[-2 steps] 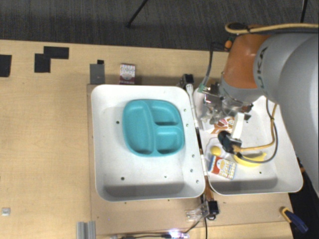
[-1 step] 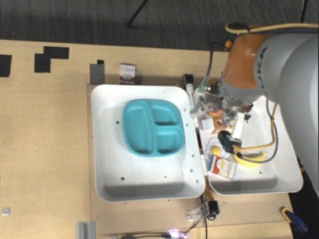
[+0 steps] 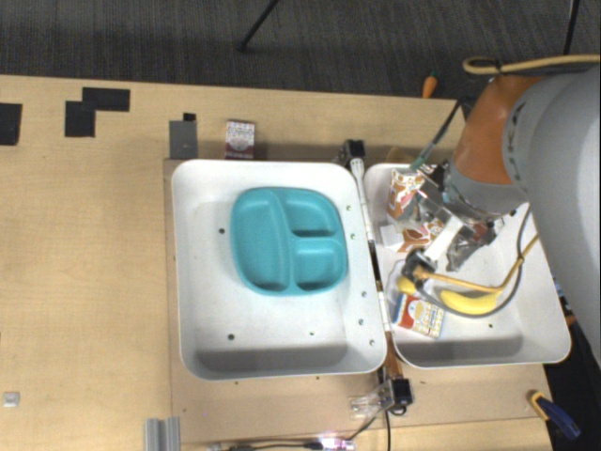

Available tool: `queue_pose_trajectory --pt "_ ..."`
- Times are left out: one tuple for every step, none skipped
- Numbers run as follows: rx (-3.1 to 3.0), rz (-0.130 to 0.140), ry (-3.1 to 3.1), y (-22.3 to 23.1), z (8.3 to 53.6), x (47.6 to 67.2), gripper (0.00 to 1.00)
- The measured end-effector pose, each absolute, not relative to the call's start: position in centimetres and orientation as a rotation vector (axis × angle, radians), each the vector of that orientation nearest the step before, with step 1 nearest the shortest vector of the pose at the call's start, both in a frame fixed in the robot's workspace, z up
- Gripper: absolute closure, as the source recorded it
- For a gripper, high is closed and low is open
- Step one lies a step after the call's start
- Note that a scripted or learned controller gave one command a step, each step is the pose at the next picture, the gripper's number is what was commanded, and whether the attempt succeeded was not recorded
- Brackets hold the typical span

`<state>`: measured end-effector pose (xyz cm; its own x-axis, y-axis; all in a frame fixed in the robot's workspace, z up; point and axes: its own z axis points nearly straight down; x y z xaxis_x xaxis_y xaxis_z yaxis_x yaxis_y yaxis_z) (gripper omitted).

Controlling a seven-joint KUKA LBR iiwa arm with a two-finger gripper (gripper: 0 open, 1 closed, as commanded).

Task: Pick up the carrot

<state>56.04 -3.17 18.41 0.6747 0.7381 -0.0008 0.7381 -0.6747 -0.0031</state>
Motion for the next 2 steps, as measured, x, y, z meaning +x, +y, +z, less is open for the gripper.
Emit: queue_pose_trajectory --pt "-2.889 0.003 -1.226 -2.9 18.4 55.3 0.00" --pt "-2.881 -0.001 -1.243 -2.8 19.5 55.5 1.00"
